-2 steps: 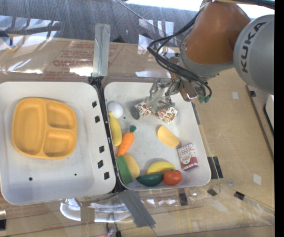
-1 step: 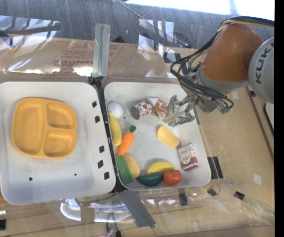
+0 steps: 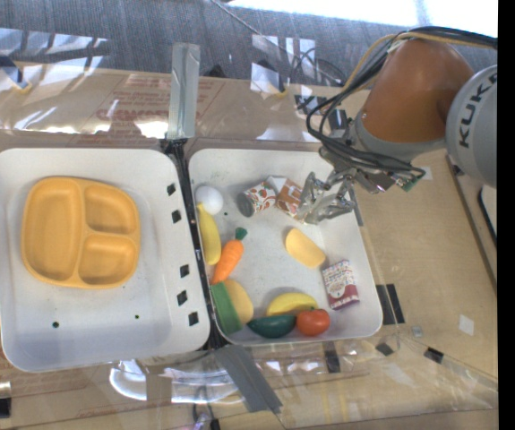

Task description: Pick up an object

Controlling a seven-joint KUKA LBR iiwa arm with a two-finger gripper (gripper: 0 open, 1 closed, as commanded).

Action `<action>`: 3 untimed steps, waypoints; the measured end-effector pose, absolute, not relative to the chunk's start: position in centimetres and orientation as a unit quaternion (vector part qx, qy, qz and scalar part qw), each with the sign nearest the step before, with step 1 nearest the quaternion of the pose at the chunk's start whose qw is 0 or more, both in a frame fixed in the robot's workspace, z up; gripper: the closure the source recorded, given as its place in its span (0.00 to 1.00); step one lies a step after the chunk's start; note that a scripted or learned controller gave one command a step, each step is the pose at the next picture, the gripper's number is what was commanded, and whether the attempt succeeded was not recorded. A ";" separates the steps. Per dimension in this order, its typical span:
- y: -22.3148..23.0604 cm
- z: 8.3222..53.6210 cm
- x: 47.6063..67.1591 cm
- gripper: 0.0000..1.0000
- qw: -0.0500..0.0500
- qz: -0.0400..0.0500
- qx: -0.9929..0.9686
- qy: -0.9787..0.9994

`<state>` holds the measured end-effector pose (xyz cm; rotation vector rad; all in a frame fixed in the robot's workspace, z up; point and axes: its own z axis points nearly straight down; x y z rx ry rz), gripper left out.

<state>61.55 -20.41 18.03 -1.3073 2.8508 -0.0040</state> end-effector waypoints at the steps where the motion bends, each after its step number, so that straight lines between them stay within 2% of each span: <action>1: -20.8 20.2 63.3 1.00 0.003 -0.002 -0.607 0.795; 2: -20.8 19.1 65.8 1.00 0.003 -0.001 -0.770 0.638; 3: -19.7 18.7 65.9 1.00 0.003 -0.003 -0.892 0.451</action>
